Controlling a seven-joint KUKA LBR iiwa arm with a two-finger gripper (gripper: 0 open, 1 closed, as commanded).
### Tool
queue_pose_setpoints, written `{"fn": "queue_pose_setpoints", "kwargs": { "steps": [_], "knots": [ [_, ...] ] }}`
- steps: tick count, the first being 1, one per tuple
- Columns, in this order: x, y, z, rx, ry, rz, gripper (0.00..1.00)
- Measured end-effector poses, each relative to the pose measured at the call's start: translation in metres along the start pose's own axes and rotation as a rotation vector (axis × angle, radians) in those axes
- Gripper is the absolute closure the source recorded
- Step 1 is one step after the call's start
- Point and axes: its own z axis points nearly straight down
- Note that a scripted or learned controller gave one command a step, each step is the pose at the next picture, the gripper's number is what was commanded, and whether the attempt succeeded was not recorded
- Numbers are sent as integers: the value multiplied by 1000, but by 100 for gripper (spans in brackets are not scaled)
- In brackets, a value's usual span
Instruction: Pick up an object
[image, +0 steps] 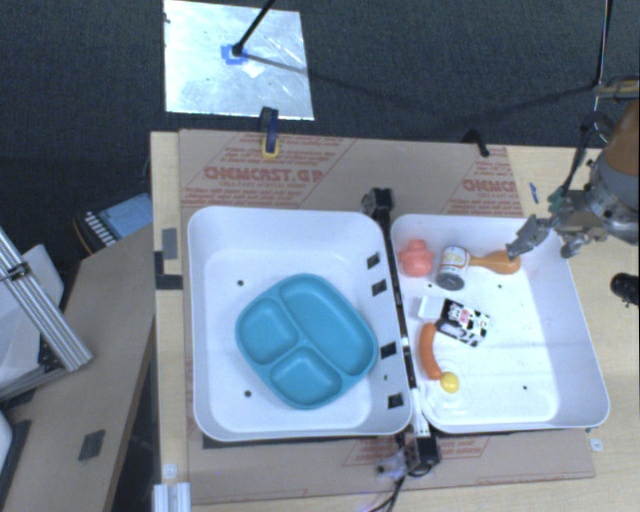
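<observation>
A bench seen from above holds 2 shallow white bins side by side on a sheet of printed cardboard (300, 165).

The left bin (215, 250) contains 1 item: a teal plastic tray (305, 340) with 3 compartments, lying flat near the bin's middle and turned at a slant.

The right bin (560, 350) holds several small objects, all gathered in its left half. A pink, rounded toy (416, 258) sits near the far left corner. Just to its right lies a small can (453, 267) with a pale label, tipped on its side. To the right of the can is an orange, gourd-shaped toy (496, 263), its narrow end pointing toward the can. Nearer the middle rests a small black-and-white patterned item (464, 323) on a white card. Along the left wall lies an orange carrot-like stick (428, 351), and a small yellow ball (449, 381) sits just beside its near end.

The grey robot arm (615, 205) enters from the right. Its gripper (545, 235) hangs over the right bin's far edge, just beside the thick end of the gourd-shaped toy. 2 finger parts point out from it, spread somewhat apart, with nothing between them.
</observation>
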Motion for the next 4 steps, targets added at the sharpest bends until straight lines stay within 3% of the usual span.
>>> {"fn": "queue_pose_setpoints", "kwargs": {
  "steps": [1,3,4],
  "knots": [
    [0,2,-6,-10,-2,-3,0],
    [-4,-6,117,-5,-1,0,0],
    [-4,-5,147,-9,-2,-1,0]
  ]
}}
